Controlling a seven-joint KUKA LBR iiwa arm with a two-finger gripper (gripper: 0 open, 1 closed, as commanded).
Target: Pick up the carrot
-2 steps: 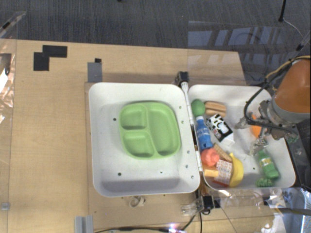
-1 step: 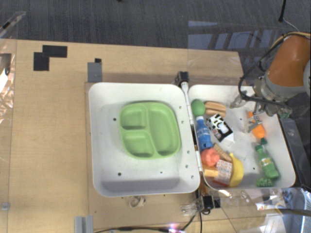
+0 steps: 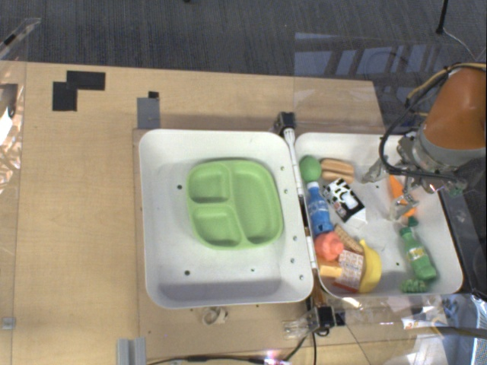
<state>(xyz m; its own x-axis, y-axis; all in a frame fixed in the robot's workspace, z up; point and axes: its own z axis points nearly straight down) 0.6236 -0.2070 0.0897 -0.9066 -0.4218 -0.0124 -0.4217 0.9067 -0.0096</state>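
The carrot (image 3: 396, 186) is a small orange piece lying near the right side of the right bin (image 3: 449, 276). More orange shows just below it, at the gripper's lower edge. My gripper (image 3: 408, 201) hangs directly over the carrot, under the grey wrist and the orange band (image 3: 456, 109), and hides its middle. From this angle I cannot make out whether the carrot is gripped.
The right bin also holds a green fruit (image 3: 310, 167), a hot dog (image 3: 337, 166), a blue bottle (image 3: 318, 213), a black-and-white toy (image 3: 346, 198), a banana (image 3: 371, 268) and a green bottle (image 3: 415, 254). A green divided plate (image 3: 232, 202) lies in the left bin (image 3: 163, 280).
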